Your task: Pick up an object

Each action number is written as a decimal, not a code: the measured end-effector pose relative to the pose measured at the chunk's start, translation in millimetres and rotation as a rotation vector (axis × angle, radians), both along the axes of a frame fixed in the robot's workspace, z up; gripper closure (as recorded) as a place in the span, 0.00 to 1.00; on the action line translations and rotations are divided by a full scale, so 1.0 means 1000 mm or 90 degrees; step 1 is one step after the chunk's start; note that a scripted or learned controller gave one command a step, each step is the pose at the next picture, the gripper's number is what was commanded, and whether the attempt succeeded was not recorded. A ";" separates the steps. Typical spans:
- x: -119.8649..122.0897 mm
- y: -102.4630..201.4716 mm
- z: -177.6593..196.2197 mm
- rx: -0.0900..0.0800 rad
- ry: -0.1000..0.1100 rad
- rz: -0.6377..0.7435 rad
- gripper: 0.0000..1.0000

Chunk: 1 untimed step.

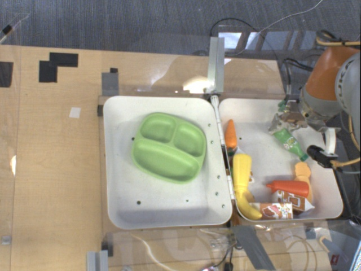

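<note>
Above the right bin (336,205), at its upper right part, the gripper (289,119) is seen; its finger state cannot be told. Just below it a green bottle (291,142) is lying. A green tray (169,147) is held by the left bin (121,208).

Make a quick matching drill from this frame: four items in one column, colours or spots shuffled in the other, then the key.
Items:
1. divided plate
2. banana
3. carrot
4. bottle

Descriptions:
A. yellow, lying along the right bin's left wall
B. light green, alone in the left bin
C. green, just below the gripper in the right bin
D. orange, near the divider above the yellow item

Pairs: 1-B, 2-A, 3-D, 4-C
</note>
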<state>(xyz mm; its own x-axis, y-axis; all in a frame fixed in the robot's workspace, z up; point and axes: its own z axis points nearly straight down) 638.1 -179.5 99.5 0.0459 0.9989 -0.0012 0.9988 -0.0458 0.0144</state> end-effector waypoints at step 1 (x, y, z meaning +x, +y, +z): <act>0.033 0.091 0.113 0.001 0.005 0.034 1.00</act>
